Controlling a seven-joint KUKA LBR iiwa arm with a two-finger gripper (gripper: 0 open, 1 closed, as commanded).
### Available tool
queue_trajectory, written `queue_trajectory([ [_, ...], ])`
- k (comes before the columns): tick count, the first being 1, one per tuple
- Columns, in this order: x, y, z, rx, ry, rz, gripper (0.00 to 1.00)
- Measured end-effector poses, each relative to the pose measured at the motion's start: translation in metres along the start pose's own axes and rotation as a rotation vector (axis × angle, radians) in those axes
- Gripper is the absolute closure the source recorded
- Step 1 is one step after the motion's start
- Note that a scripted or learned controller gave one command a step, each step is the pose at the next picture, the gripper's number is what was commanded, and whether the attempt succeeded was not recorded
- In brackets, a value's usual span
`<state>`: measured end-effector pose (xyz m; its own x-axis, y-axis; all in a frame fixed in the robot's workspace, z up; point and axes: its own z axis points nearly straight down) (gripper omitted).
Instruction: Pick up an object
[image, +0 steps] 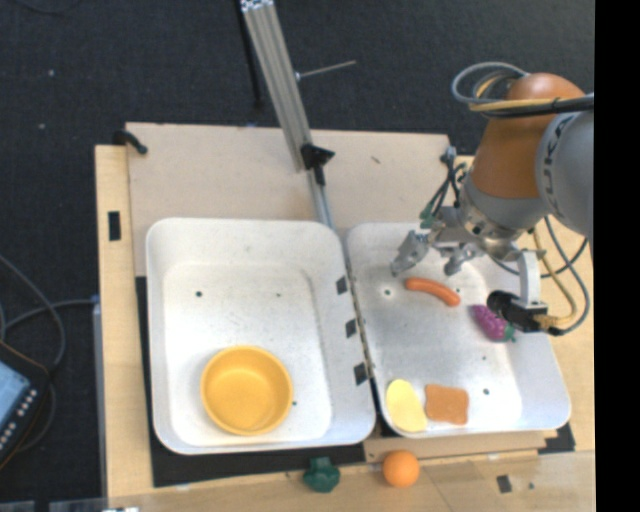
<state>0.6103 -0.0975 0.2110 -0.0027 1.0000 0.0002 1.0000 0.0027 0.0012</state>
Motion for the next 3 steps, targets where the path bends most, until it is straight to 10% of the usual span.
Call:
queue_trajectory([
  [3, -0.006, -0.008, 0.105, 0.006, -0.002, 0.003, 0.0],
])
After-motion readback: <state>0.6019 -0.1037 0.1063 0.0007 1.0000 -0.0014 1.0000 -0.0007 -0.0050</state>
